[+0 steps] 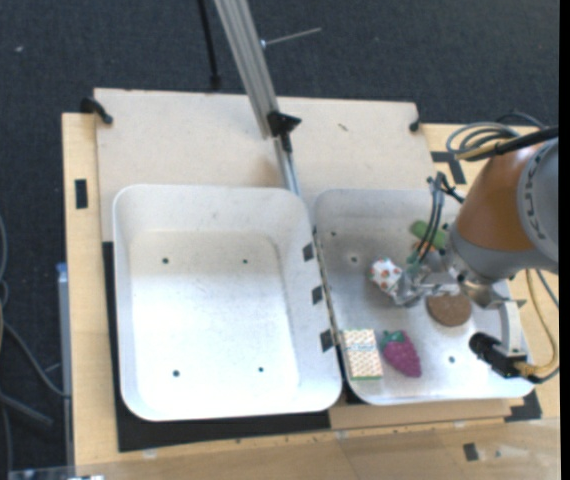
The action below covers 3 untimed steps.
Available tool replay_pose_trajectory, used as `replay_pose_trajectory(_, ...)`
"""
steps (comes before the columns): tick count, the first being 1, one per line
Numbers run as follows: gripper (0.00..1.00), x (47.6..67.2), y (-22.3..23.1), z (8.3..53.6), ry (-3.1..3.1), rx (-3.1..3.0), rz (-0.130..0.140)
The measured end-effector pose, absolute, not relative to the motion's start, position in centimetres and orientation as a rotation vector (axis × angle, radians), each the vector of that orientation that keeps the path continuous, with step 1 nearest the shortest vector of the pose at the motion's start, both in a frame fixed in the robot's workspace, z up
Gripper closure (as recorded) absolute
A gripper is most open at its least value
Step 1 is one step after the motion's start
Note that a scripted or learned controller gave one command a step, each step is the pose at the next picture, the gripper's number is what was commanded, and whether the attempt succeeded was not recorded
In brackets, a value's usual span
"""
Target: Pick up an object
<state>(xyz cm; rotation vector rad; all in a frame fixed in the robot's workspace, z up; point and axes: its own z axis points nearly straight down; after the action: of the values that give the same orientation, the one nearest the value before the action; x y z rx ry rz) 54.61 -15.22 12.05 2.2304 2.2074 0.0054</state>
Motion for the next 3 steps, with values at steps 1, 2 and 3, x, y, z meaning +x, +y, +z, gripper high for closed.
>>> replay_pose_trajectory(1, 1.0, 54.8, -16.0, 18.4, 2.212, 2.22, 0.007)
replay_pose_trajectory(2, 1.0, 55.0, -16.2, 22.8, 2.219, 2.214, 0.006)
replay_pose_trajectory(3, 1.0, 54.7, -10.4, 22.4, 2.227, 2.213, 0.003)
